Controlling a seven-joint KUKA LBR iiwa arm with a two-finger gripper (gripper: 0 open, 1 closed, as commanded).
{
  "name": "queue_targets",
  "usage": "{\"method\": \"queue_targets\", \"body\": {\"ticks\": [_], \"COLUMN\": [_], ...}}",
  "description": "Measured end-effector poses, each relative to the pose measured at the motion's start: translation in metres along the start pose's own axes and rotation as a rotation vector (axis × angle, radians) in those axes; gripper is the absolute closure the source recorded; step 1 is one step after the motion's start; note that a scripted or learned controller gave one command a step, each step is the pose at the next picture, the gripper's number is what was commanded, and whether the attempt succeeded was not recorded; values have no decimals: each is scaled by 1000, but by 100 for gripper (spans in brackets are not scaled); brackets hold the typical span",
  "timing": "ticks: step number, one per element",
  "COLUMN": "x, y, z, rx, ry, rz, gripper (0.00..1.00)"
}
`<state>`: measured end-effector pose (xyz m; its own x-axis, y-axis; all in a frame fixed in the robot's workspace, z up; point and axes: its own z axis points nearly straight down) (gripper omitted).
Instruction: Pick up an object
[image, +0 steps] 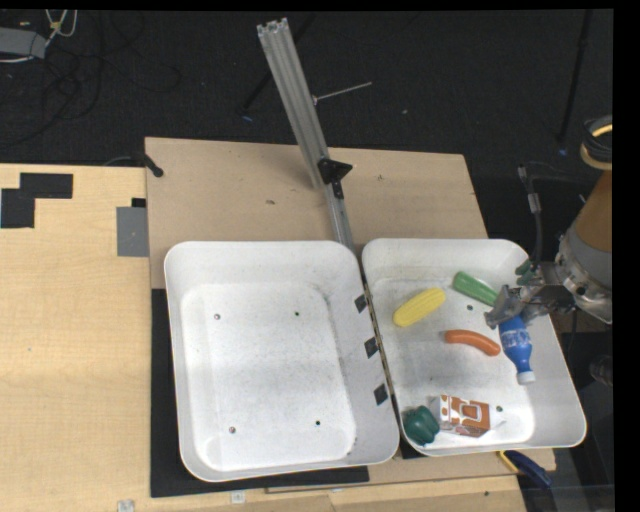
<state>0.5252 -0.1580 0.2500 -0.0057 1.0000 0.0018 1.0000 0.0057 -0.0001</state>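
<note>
Two shallow white bins sitting side by side on the bench; left bin (200, 300) bare of objects, right bin (440, 262) carrying all the clutter.

Reaching in from the right edge: grey arm (585, 265) with orange band above the wrist, gripper (512, 300) hanging low over the right bin's right side. Fingers too dark and too small to read; impossible telling whether spread or closed.

Lying just below the gripper and possibly touching it: blue plastic bottle (518, 352) with white cap pointing toward the bin's near edge. Contact or mere overlap not decidable from this slant. Nothing visibly sitting between the fingers, so no grasp counting yet.

Resting elsewhere in the right bin:
- yellow corn cob (419, 307), near centre, tilted
- green cylinder-like piece (475, 288), just left of the gripper
- orange carrot-like stick (471, 341), between corn and bottle
- small orange-and-white carton (465, 415), near front edge
- dark green rounded object (421, 425), touching the carton's left end

Judging progress: approach apparently done, gripper hovering at bin level beside bottle and green piece. Remaining: securing one object and lifting it free of the bin. Likeliest candidate seeming the bottle, though uncertain.
</note>
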Motion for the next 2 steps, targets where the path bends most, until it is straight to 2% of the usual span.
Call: {"method": "queue_targets", "body": {"ticks": [1,2], "x": [60,113], "y": [15,31], "z": [8,1], "rx": [4,2], "ry": [2,1], "rz": [0,0], "gripper": [100,100]}}
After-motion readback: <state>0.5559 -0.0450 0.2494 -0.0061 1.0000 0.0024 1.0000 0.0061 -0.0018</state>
